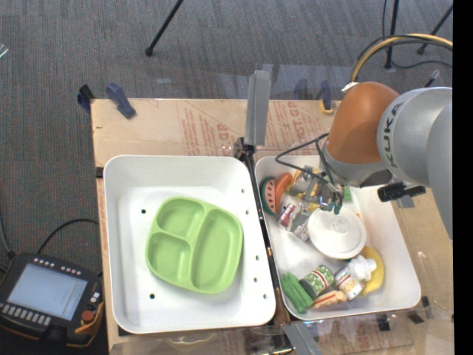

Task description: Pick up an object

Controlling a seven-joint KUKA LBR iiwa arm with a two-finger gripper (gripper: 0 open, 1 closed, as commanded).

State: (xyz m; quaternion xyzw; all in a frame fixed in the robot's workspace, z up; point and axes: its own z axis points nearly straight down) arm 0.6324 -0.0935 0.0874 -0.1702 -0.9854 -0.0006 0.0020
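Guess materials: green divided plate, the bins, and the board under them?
Green plate: looks like moulded plastic, matte, uniform colour, soft rounded dividers. Bins: likely thin formed plastic, white, slightly glossy, with rolled rims. Board: seems to be cardboard or fibreboard, brown with red print on it; cannot tell which.

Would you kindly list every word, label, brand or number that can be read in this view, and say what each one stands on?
"KUKA": black letters on the grey arm, running vertically beside the orange band.
Red mirrored lettering on the cardboard sheet behind the bins: too blurred to read.
Label on the small can in the right bin: too small to read.
Screen of the teach pendant: no legible text.
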